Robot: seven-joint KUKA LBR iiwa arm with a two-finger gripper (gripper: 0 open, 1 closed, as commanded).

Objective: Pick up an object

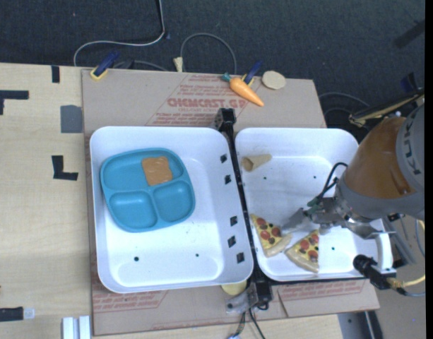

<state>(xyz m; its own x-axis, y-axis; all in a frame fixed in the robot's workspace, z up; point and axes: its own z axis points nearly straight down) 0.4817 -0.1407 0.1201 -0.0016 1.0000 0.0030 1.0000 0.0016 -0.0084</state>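
The arm (386, 168) reaches into the right bin (294, 143) from the right side, and its claw (301, 221) is down low near the bin floor. It looks like the reaching step, just before a grab, because nothing sits inside the claw yet. I cannot tell if the claw is released or clenched, since its tip is small and dark here. Two toy pizza slices are the closest things to pick. One pizza slice (270, 235) lies just to the left of the claw tip and a bit below it, close by the wall between the bins. The other pizza slice (305, 250) lies right under the claw tip in the picture, close to the front edge of the bin. Next, the claw likely needs to drop right over one slice and squeeze its thin edges, which is hard because the slices lie flat. A small tan piece (256, 162) sits farther up in the same bin, well apart from the claw. In the left bin (117, 260) is a blue plate (135, 203) with a brown square (157, 170) on it. A toy carrot (246, 92) rests on the tabletop beyond the bins.
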